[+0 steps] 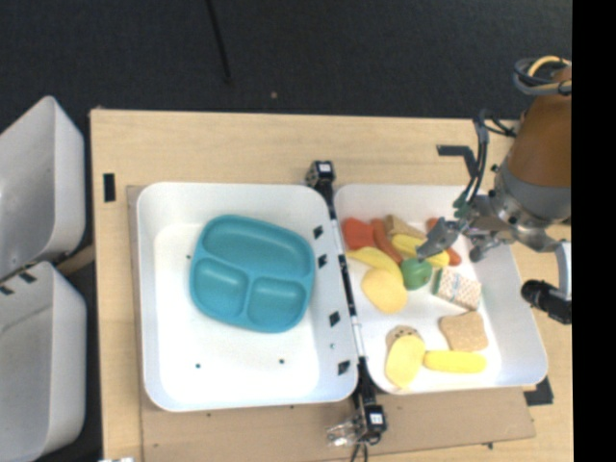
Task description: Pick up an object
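In the camera view, the wooden bench (pixel 231 147) carries two shallow white bins side by side; taking the blue divided plate (pixel 252 272) in the left bin (pixel 159 354) as the landmark, everything the task could pick lies to its right, in the right bin (pixel 515 349). Nearest the plate sit an orange-red piece (pixel 359 232) and a yellow banana-like piece (pixel 373 257), with a round yellow lump (pixel 384 291) just below them. Further from the plate come a green piece (pixel 417 274), a white patterned packet (pixel 457 288), a tan toast-like slab (pixel 465 330), a long yellow piece (pixel 454 361) and a pale yellow lump (pixel 404 362) touching a spotted cookie-like disc (pixel 402 336). The arm (pixel 539 157) reaches in from the far side of that bin, and its end effector (pixel 440 238) sits low over the crowded cluster, just above the green piece and a small yellow item (pixel 430 253). Whether it is wide, narrow or gripping anything I cannot tell; the dark tip blends with the toys beneath, and nothing is clearly seen between its tips. The likely risk is the crowding: the pieces touch or overlap, so closing here could catch two at once, pinch only an edge and let a rounded toy squirt free, or shove neighbours aside and come up empty.
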You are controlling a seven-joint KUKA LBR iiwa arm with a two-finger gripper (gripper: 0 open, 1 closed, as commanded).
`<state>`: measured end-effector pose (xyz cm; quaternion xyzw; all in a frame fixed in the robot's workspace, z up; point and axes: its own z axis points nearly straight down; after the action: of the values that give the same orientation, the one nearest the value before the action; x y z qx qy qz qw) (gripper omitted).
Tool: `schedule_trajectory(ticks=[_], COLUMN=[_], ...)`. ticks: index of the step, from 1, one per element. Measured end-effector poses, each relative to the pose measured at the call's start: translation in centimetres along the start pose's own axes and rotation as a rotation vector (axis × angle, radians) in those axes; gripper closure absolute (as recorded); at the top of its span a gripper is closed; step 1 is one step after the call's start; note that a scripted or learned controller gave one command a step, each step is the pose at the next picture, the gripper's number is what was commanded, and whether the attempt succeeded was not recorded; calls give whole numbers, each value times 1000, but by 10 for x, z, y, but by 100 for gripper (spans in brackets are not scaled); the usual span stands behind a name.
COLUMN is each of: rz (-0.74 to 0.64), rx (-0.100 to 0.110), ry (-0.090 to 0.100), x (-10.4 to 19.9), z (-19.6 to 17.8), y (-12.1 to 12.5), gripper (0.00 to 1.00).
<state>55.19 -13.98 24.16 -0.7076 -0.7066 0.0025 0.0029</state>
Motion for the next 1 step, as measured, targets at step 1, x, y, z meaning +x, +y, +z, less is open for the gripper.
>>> schedule_trajectory(ticks=[1], rz=[-2], rx=[-7], ry=[-1], x=[0], z=[-3], y=[2], gripper=[0])
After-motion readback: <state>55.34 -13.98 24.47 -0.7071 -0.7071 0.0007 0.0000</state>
